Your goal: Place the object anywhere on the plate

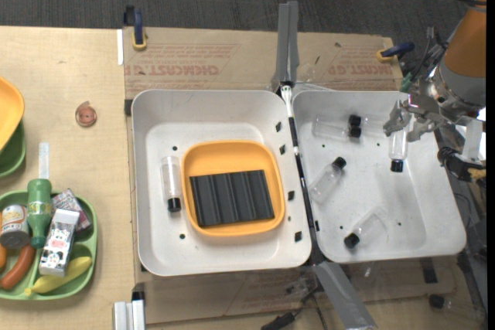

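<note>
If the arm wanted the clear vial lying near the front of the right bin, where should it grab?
Probably mid-body on the clear plastic vial with the black cap, from straight above. It lies flat and slanted, so the fingers should close across its narrow width, clear of the cap.

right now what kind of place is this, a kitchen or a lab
Most likely a robot lab bench: a grey arm reaches over two white bins, clear vials lie in the right one, and clamps pin cardboard underneath.

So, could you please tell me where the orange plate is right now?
The orange plate sits in the left bin, holding a dark ridged block, with a clear vial lying just to its left.
</note>
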`<state>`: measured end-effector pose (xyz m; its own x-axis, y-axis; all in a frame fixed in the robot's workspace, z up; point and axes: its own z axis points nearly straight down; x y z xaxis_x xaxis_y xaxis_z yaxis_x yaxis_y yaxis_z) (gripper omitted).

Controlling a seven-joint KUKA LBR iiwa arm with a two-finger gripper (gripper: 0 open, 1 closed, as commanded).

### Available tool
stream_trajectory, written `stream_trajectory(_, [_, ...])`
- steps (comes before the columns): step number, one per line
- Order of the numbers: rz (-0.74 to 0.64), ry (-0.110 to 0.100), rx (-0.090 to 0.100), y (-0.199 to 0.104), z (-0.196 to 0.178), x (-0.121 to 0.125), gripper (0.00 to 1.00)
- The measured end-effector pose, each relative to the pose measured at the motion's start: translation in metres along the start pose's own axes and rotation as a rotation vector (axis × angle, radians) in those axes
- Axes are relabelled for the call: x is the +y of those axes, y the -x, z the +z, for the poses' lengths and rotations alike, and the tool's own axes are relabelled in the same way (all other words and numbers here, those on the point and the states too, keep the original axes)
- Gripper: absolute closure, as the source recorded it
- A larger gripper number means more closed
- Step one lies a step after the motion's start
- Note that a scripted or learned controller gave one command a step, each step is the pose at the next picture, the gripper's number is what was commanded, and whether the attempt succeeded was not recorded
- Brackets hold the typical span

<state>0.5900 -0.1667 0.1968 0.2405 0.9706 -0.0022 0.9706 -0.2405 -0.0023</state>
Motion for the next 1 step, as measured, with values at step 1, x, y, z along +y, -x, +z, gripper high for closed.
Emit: stream_trajectory(1, [-0.285,0.002,0.000,0.0098,0.0015,0.0247,1.00])
